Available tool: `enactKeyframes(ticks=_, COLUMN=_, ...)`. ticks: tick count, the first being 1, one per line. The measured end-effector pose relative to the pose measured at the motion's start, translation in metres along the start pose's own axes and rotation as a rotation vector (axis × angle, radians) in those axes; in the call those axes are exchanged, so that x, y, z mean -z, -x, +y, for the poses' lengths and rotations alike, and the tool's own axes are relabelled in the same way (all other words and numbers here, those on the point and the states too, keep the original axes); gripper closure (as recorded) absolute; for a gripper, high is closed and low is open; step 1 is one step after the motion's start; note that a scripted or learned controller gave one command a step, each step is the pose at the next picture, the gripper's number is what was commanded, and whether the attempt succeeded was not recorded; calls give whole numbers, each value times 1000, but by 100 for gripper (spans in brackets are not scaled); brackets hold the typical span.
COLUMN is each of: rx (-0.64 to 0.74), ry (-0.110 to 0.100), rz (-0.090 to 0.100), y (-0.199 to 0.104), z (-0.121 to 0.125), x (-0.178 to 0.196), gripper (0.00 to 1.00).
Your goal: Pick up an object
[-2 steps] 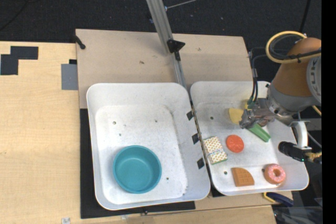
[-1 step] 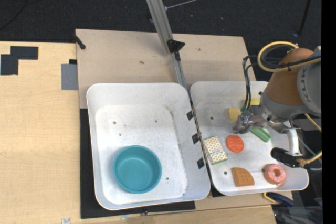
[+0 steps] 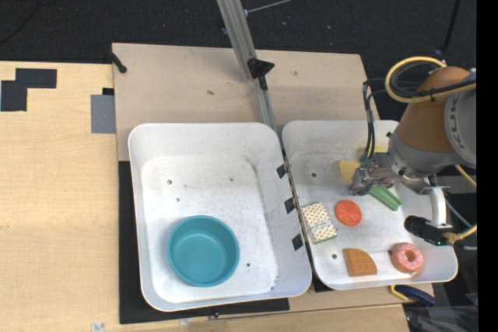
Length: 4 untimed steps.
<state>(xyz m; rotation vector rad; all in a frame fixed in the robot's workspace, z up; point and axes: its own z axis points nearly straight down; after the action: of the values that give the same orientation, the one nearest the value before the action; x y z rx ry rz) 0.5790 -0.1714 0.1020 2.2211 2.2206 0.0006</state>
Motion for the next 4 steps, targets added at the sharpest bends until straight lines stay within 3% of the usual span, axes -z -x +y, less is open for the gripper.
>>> enactKeyframes(ticks=2, rx=1, ry=4, rz=-1, y=-1, z=2, x=124, gripper=100)
enactKeyframes(ticks=3, rx=1, ry=-1, rz=0, y=-1, z=2, x=119, gripper=100)
enactKeyframes(ticks=4, rx=3, ry=-1, rz=0, y=-52, z=4, x=130, gripper=100)
